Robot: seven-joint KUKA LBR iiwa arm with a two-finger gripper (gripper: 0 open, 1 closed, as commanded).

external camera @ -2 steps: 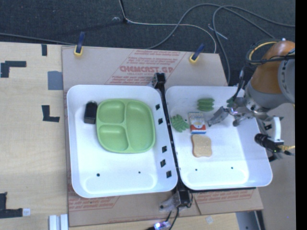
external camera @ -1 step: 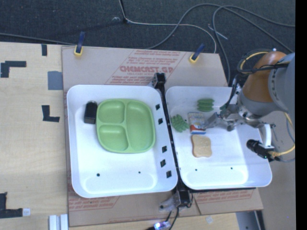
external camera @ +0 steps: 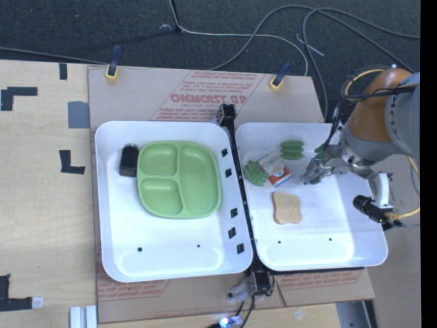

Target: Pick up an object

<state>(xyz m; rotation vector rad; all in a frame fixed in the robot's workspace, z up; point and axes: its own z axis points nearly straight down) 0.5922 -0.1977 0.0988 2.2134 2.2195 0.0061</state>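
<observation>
Bread slice (external camera: 287,208) flat, long axis near-far, pincer (external camera: 313,174) apart

In the right bin (external camera: 308,251) we saw four small obj.: a tan bread slice (external camera: 287,208) lay flat near the middle; a red-and-white carton (external camera: 275,170) sat just above it, touching a green leafy piece (external camera: 256,173) on its left; a green ridged item (external camera: 292,149) lay nearer the far wall, w/ the carton close by.
</observation>
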